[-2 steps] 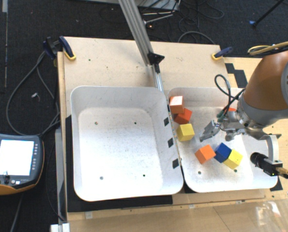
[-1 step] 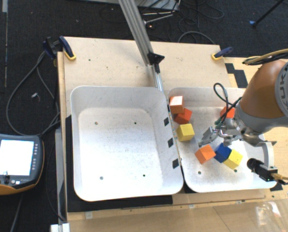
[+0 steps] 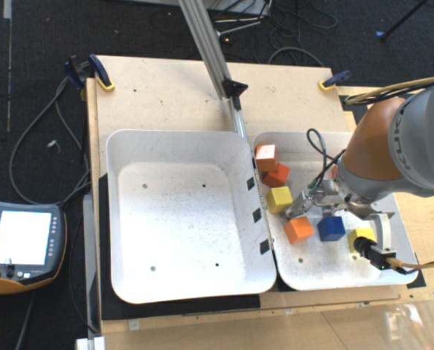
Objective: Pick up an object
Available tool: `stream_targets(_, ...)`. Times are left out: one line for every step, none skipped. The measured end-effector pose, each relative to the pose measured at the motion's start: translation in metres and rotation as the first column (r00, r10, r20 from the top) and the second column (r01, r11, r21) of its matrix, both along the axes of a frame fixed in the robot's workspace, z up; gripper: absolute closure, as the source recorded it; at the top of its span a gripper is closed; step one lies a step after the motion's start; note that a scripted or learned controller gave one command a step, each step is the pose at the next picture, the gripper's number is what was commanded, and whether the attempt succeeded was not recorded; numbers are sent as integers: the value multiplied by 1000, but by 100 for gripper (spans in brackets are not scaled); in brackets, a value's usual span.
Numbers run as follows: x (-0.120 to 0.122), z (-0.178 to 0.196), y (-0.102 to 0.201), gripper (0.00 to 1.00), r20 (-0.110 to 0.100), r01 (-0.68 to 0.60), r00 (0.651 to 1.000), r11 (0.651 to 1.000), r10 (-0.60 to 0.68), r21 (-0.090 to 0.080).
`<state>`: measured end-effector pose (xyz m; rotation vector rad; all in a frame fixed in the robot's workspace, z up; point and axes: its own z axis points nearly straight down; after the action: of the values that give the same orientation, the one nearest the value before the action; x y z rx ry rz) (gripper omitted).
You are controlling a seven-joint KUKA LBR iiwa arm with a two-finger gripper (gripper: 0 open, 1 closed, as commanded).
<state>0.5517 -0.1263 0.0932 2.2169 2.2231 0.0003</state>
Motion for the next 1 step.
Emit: stream_targets(48, 2, 21, 0, 1, -3, 1000, 1000, 3, 1)
